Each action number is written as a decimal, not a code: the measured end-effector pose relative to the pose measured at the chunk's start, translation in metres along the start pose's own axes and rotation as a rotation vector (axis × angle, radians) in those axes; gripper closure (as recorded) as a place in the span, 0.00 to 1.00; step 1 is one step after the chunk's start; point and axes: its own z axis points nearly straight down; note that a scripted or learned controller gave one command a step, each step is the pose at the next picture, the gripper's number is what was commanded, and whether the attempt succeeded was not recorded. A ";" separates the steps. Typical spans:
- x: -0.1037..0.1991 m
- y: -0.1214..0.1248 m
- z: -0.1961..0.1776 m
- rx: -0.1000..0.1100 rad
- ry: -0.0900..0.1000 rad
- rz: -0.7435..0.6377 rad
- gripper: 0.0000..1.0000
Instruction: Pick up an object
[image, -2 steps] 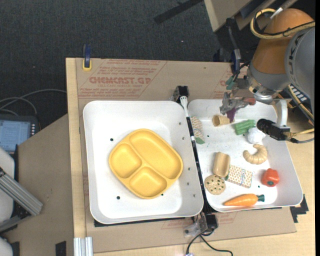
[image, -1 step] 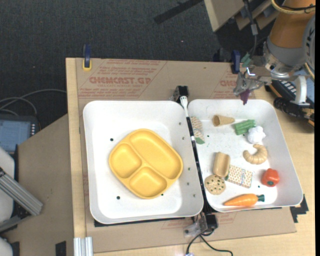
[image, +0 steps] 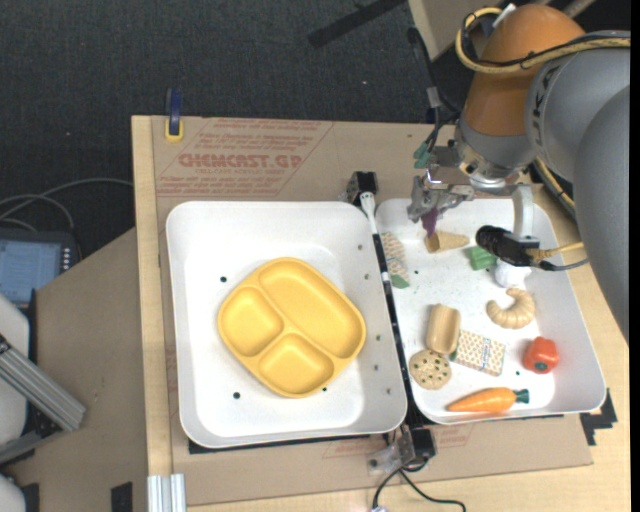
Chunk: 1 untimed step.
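Pale wedge (image: 452, 240): we see it lying on the floor of the right bin (image: 570, 300), in the bin's upper left part, right of centre in the upper half of the frame.
Gripper (image: 432, 222): it hangs over the wedge's left end, its tip just beside or touching it; we cannot tell which.
Grip: we cannot tell whether it is released or clenched, and we see nothing clearly held.
Green piece (image: 480, 258): just right of the wedge, a little lower.
Croissant (image: 512, 308): below the green piece, curled, near the middle of the right bin.
Tan cylinder (image: 442, 328): left of the croissant, lying on the bin floor.
Cookie (image: 429, 369): round and dark-speckled, just below the cylinder.
Patterned cracker (image: 480, 352): square, between the cookie and the red fruit.
Red fruit (image: 540, 355): at the bin's lower right, with a green top.
Carrot (image: 485, 400): along the bottom edge of the right bin, green end to the right.
Left bin (image: 190, 260): centre of the frame, holding a yellow divided plate (image: 290, 325) with three compartments.
Board (image: 150, 180): brown, under both bins.
Writing: red outlined letters at the board's top read roughly "CHEMCAST GP"; the smaller lines above and below it are too small for us to read.
Blue clip (image: 175, 112): on the board's upper left corner.
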 end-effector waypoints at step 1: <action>-0.022 0.002 -0.063 -0.017 -0.006 0.007 1.00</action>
